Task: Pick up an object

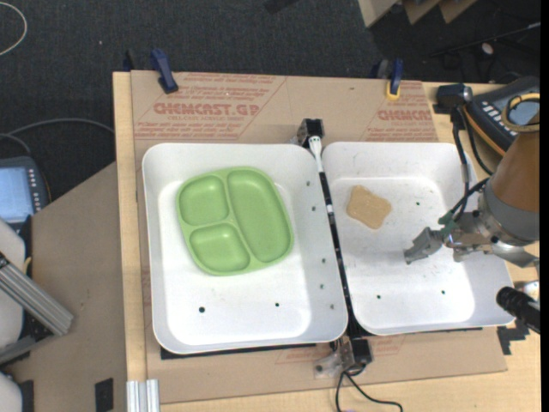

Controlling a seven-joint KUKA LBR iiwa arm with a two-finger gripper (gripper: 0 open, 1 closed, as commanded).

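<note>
A tan, flat, toast-like piece [369,206] lies in the upper left part of the right white bin [446,312]. My gripper [423,246] hangs low over that bin's middle, to the right of and below the tan piece, and apart from it. The arm with its orange band [521,181] comes in from the right edge.
A green three-compartment plate [233,220] rests in the left white bin [171,299]. A black divider strip [330,230] runs between the bins. Cables and a grey device [506,110] sit at the back right, and clamps [163,69] hold the cardboard base.
</note>
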